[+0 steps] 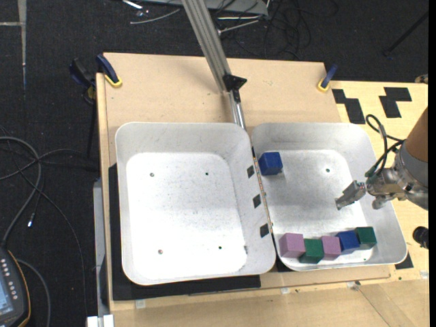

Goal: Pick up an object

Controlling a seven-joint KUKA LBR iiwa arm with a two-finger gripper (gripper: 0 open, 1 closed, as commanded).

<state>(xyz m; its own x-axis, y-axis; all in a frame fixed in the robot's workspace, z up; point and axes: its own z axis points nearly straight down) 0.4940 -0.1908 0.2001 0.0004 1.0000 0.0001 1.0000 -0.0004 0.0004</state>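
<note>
The gripper (354, 195) hangs spread and holding nothing over the right bin (306, 138); the row of 5 blocks (328, 244) lies just below it, toward the camera.

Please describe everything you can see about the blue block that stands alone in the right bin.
The blue block is a small cube of plain, matte, deep blue colour. It sits flat on the floor of the right bin, near the upper left corner, close to the wall shared with the left bin. Nothing touches it except the bin floor. It stands apart from the row of blocks along the bin's lower edge, and the gripper is away to its lower right.
</note>
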